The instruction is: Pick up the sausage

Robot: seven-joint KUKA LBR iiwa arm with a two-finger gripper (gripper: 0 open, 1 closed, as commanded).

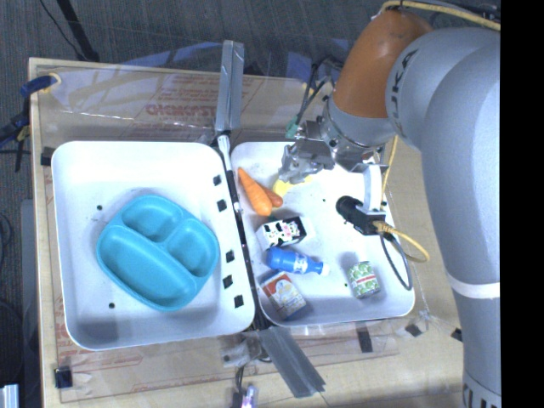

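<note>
An orange, elongated, tapered piece lies at a slant in the right bin, close to its left wall. My gripper hangs low over the back left part of that bin, just right of and behind the orange piece's upper end. A small yellow bit shows right under the gripper, touching the orange piece. Nothing can be seen held.
In the right bin lie a black-and-white box, a blue bottle, a red-brown packet and a green can. The left bin holds a blue divided plate. The arm covers the right bin's back right.
</note>
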